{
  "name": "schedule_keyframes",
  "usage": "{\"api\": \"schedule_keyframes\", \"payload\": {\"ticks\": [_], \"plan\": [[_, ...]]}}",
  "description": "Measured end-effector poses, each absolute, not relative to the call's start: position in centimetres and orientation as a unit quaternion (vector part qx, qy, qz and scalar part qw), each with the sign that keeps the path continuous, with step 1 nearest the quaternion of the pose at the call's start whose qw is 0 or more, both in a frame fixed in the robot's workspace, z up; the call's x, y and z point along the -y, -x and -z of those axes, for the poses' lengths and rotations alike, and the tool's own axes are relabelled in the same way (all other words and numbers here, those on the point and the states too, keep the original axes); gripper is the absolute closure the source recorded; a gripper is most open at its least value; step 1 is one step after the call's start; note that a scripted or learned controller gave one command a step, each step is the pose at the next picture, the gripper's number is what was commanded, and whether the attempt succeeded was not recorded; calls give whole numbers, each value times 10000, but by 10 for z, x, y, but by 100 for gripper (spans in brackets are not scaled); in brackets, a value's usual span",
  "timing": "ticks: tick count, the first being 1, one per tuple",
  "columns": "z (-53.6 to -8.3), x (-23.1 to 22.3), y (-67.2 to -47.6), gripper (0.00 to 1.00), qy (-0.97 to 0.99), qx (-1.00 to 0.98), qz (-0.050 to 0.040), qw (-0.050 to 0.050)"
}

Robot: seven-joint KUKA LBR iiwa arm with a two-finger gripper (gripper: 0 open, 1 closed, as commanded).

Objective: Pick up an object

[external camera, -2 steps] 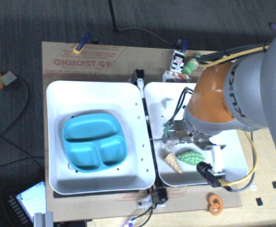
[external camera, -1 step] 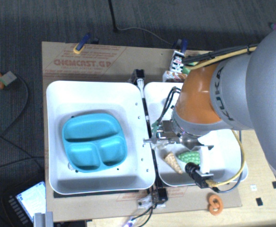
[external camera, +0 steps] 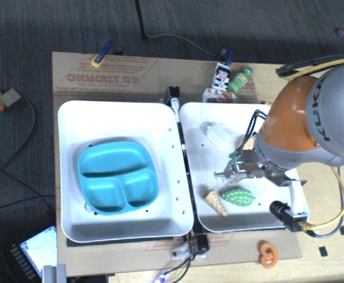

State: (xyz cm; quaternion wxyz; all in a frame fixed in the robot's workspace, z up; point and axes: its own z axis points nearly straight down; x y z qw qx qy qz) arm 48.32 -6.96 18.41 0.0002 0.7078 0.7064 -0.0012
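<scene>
Two white bins (external camera: 124, 112), one blue divided tray (external camera: 117, 176), one green bumpy toy (external camera: 238, 197), one tan cone (external camera: 216, 201), one clear plastic piece (external camera: 219, 135)

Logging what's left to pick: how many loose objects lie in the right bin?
2 clearly: a green bumpy object near the front wall and a tan cone-shaped object just left of it. A faint clear item may lie farther back; the arm could hide more.

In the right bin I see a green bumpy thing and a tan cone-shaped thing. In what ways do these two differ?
The green bumpy object is a rounded oval; the tan cone tapers to a point. The green one lies roughly level across the view, while the cone lies slanted. The green one sits just below the tool; the cone lies further left, nearer the divider. Both rest near the front of the right bin, close together.
</scene>
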Motion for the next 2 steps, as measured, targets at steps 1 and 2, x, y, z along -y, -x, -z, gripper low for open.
{"api": "schedule_keyframes", "payload": {"ticks": [1,2], "plan": [[-184,73,-493,100,-7070,-7072,7,-4],[-96,102,-546,100,-7073,-7069,6,5]]}}
